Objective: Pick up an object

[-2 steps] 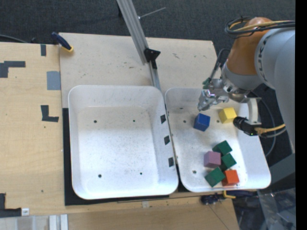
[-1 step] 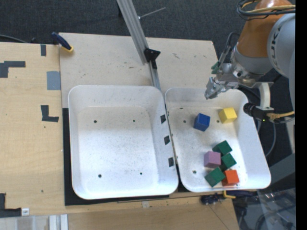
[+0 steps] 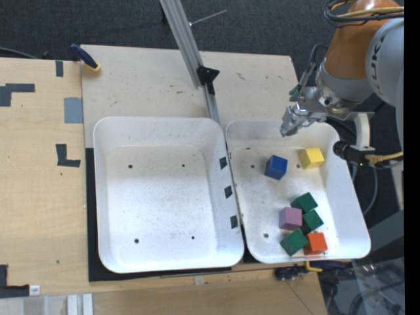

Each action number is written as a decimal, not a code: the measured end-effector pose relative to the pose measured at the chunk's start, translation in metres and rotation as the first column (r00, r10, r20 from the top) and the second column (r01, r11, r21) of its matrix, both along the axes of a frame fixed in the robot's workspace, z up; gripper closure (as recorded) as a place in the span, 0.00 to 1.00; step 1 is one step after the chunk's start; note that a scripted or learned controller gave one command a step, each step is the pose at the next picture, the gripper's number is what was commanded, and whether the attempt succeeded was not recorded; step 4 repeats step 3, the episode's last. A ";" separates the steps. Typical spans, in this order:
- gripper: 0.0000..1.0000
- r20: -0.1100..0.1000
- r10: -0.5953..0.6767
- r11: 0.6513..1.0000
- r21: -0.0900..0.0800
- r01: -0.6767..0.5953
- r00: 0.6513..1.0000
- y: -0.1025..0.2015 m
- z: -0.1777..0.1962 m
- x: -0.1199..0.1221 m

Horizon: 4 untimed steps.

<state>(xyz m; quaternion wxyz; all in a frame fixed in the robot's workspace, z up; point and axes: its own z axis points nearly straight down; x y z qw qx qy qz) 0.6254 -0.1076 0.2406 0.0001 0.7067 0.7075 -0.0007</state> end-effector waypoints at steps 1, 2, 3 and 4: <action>1.00 0.000 0.004 1.000 0.002 -0.004 1.000 0.048 0.007 -0.011; 1.00 -0.002 0.005 1.000 0.003 -0.005 1.000 0.106 0.006 -0.036; 1.00 -0.002 0.006 1.000 0.003 -0.006 1.000 0.163 0.007 -0.059; 1.00 -0.002 0.006 1.000 0.003 -0.006 1.000 0.163 0.007 -0.059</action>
